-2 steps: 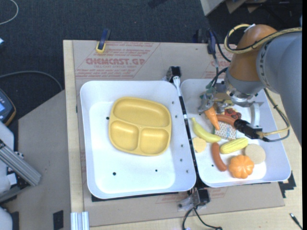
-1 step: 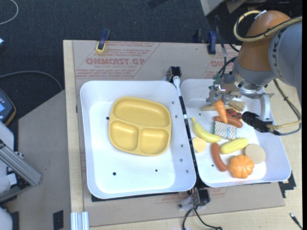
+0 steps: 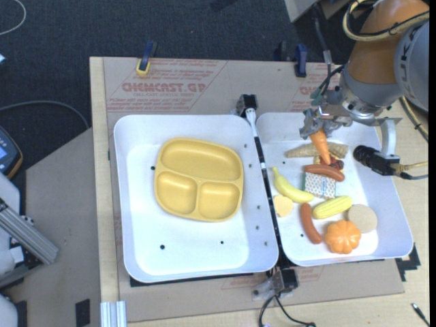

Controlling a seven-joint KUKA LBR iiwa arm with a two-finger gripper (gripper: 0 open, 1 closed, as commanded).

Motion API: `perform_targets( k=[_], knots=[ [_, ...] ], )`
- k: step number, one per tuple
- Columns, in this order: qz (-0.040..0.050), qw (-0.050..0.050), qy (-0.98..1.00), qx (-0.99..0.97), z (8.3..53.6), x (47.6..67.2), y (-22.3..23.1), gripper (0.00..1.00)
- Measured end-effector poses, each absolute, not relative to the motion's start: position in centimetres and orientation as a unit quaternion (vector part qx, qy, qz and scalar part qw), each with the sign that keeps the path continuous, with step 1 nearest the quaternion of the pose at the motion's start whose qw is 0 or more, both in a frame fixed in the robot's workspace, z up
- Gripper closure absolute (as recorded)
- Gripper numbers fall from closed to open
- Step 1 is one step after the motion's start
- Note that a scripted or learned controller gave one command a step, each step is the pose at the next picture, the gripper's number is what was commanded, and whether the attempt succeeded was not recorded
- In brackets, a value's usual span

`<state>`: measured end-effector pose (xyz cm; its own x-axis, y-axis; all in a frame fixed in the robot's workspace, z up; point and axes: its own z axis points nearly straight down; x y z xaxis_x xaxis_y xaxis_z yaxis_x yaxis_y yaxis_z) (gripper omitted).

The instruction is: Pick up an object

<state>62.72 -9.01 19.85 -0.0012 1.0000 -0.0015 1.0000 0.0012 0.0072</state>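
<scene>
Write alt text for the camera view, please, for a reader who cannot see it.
The arm's claw holds a toy carrot between its fingers above the right bin, which contains a banana, corn cob, sausages and a small pumpkin. The left bin holds a yellow divided plate.

I count two white bins, a left bin (image 3: 129, 203) and a right bin (image 3: 388, 203), and one yellow divided tray (image 3: 199, 179) with three compartments in the left one. Right of that tray I see one carrot (image 3: 320, 146), one banana (image 3: 291, 188), one corn cob (image 3: 332, 206), one small pumpkin (image 3: 341, 237) and two sausages (image 3: 324, 173) (image 3: 310, 223). There is also one checkered packet (image 3: 319, 184), one pale round disc (image 3: 362, 218) and one beige strip (image 3: 300, 152) that I can't identify.
</scene>
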Motion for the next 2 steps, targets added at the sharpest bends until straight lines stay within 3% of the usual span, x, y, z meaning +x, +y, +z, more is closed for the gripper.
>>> perform_targets(
  k=[1, 2],
  knots=[
    [0.0017, 0.002, 0.708, 0.707, 22.7, 62.8, -9.0, 1.00],
    [-0.0007, -0.002, 0.708, 0.706, 23.7, 57.9, -6.4, 1.00]
  ],
)
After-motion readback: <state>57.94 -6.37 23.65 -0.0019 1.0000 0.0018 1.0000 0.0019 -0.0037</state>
